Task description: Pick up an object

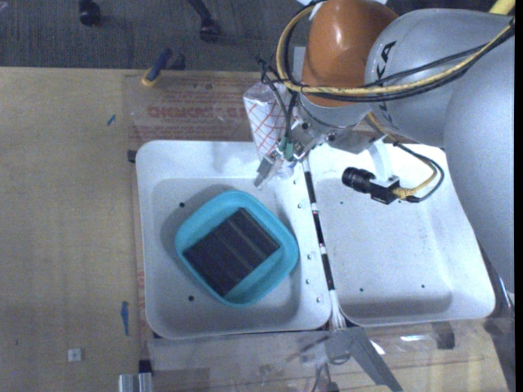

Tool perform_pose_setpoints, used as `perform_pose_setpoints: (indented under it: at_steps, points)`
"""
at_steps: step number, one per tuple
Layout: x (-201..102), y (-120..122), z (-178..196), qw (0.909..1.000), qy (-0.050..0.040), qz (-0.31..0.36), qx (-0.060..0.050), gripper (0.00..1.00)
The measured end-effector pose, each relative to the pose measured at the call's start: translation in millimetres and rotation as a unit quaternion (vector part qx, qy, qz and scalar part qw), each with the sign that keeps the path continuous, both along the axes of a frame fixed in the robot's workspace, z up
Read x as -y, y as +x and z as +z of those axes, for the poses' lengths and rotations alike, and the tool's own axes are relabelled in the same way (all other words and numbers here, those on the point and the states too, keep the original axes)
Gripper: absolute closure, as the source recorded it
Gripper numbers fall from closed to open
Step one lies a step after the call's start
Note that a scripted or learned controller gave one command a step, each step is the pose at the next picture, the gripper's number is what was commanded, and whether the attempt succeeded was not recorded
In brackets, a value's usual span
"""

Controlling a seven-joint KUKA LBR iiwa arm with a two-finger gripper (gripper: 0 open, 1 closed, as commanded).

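A blue square-ish dish [274,223] lies in the left bin [163,300], with a dark ribbed block [230,251] resting inside it. A clear packet with a red grid pattern [263,125] stands at the back rim of that bin, close against the arm's wrist. My gripper [268,170] hangs over the bin's back right corner, just below the packet and up and to the right of the dish. It is apart from the dish. The view does not show whether the packet is in its grasp.
The right bin [409,268] lies under the arm's grey body and orange band [343,39]. A black connector with yellow cable [369,182] hangs from the wrist over it. A divider strip [320,235] separates the bins. Wooden bench extends left.
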State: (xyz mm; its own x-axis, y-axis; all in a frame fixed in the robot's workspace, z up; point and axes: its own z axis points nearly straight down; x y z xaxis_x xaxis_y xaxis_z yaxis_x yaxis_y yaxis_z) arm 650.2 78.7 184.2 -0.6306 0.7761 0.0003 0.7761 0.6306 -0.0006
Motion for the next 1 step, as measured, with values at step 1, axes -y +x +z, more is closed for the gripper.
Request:
perform_pose_setpoints:
  at_steps: [1]
  points:
    - [6.9, 2.6, 94.3, 0.9858, -0.0004, -0.168, 0.001, 1.00]
